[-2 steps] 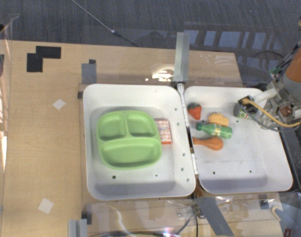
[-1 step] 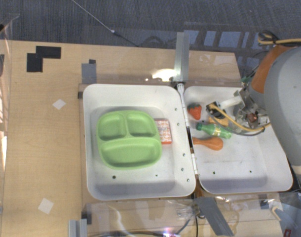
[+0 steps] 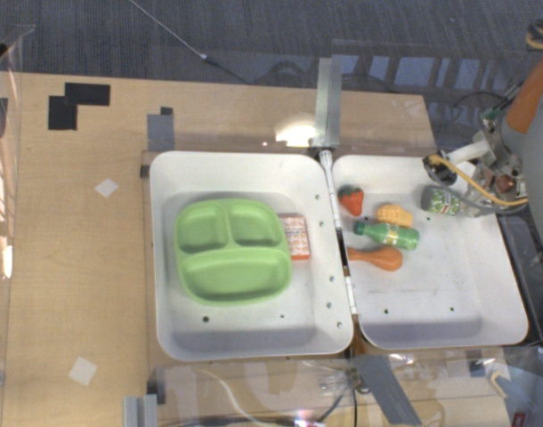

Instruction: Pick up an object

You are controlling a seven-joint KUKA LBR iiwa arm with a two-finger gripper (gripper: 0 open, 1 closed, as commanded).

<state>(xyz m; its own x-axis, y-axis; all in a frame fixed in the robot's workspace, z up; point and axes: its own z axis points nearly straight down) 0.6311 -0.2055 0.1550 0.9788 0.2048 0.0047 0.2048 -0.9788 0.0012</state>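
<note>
One pincer (image 3: 488, 178) at right bin (image 3: 449, 278) far-right corner, beside green can (image 3: 444, 201); wide or narrow, cannot tell.

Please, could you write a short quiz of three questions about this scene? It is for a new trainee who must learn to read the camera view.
1. Multiple choice: where does the green divided plate lie?
A) in the view's left bin
B) in the other bin
C) on the bare bench

2. True or false: the green bottle lies between the yellow toy and the orange drumstick.

3. Fill in: the small patterned box lies at the plate's ___ side, as the view shows it (left or right).

Key: 1 A; 2 true; 3 right.
</note>
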